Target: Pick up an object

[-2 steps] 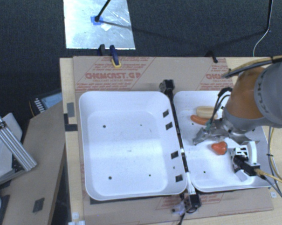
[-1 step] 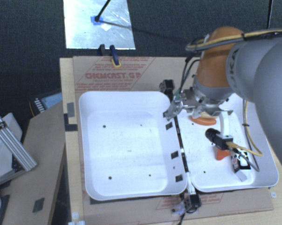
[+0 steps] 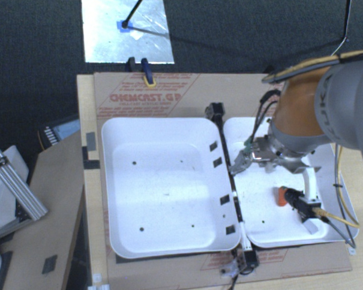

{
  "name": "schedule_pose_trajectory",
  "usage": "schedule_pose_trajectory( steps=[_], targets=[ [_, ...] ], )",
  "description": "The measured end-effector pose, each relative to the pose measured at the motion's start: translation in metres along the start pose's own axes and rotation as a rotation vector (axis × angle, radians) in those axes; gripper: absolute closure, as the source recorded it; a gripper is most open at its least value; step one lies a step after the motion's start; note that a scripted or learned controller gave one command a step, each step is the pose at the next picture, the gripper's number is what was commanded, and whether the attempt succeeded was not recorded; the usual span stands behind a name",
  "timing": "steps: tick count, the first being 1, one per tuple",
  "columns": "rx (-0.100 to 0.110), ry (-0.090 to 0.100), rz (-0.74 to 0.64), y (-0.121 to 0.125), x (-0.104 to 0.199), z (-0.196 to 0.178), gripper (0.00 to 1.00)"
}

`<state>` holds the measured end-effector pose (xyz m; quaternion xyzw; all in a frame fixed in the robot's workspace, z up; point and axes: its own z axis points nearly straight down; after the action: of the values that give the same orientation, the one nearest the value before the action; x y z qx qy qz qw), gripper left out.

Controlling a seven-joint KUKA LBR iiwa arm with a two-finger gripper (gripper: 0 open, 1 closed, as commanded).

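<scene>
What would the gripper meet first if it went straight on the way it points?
Likely the raised rim between the two shallow white bins, just left of the gripper; depth is unclear.

Left bin [image 3: 164, 172]: white, few small dark dots.
Right bin [image 3: 269, 230]: white.
Small piece [image 3: 281, 196], lower right: orange-red.
Board [image 3: 149, 98] under bins: tan, red lettering.
Arm [image 3: 348, 104]: grey, orange band [image 3: 297, 109].
Sheet [image 3: 105, 36], upper left: silvery, blue patch [image 3: 123, 27].
Floor [image 3: 254, 24]: dark grey.
</scene>
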<state>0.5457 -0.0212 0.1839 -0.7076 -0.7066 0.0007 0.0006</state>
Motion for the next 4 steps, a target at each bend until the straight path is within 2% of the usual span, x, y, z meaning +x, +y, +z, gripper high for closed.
schedule_pose_trajectory(
  steps=[1,2,3,4],
  targets=[
    [-0.005,0.003,-0.012,0.028,0.065,-0.001,0.00],
    [-0.004,0.000,0.000,-0.016,0.025,-0.035,0.00],
    [-0.007,0.001,-0.006,-0.023,0.030,-0.072,0.00],
    [-0.005,0.000,-0.007,0.008,0.044,-0.064,0.00]
  ],
)
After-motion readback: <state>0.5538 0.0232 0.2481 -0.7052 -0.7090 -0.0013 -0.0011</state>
